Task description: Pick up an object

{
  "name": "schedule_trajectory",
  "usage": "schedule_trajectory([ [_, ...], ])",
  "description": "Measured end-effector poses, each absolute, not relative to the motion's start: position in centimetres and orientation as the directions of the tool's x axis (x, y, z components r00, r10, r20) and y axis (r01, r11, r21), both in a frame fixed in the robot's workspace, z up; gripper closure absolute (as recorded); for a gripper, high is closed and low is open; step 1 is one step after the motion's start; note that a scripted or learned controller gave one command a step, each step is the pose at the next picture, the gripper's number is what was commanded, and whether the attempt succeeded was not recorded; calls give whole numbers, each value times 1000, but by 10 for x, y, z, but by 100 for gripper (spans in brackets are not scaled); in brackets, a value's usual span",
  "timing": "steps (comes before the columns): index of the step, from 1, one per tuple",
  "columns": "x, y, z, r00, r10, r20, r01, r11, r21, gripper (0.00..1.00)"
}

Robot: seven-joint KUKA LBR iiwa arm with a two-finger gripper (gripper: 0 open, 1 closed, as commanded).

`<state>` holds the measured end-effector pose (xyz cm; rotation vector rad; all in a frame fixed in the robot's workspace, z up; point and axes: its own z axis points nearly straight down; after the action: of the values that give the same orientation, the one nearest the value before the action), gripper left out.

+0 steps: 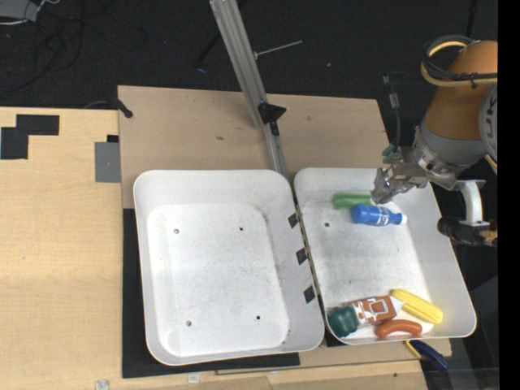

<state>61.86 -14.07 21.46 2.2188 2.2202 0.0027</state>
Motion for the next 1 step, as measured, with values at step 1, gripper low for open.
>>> schedule_trajectory([
  [1,598,-89,207,-4,1000,3,1000,4,-5,100],
])
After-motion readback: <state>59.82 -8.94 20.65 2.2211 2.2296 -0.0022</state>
